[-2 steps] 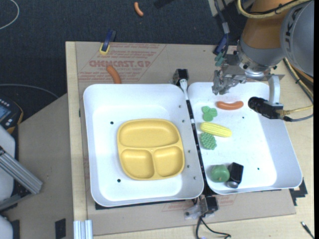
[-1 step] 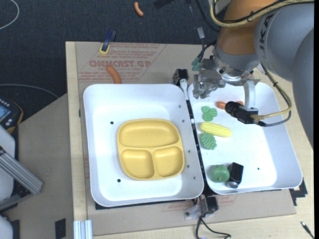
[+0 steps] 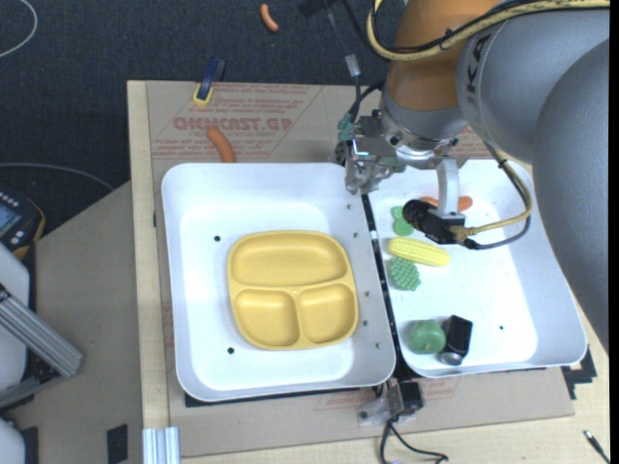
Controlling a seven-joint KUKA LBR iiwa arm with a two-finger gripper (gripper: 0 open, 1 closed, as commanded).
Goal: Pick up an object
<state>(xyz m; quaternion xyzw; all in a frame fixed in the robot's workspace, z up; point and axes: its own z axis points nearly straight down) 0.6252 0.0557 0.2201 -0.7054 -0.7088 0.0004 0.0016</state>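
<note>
Grey and bulky, with its orange band, the arm [image 3: 542, 95] reaches in from the right and hangs over the back of the two bins, its claw [image 3: 372, 162] low at the seam where they meet. The metal there is a tangle, so I cannot tell how its fingers stand, and nothing shows between them. The bench [image 3: 280, 114] carries two shallow white bins side by side. One yellow divided plate [image 3: 290, 288] lies flat in the middle of the left bin [image 3: 193, 259], taking most of its floor. The right bin [image 3: 522, 298] holds the small pickable things, gathered toward its left side, presumably where they tumbled: one yellow corn cob [image 3: 419, 251], one knobbly green piece [image 3: 403, 275] touching it from below, one small green piece [image 3: 400, 222] above it, one round green toy [image 3: 425, 335] near the front wall, one black block [image 3: 456, 335] just beside that. An orange scrap peeks from behind the arm's black fitting. Nothing seems lifted yet; the corn looks the nearest easy target.
</note>
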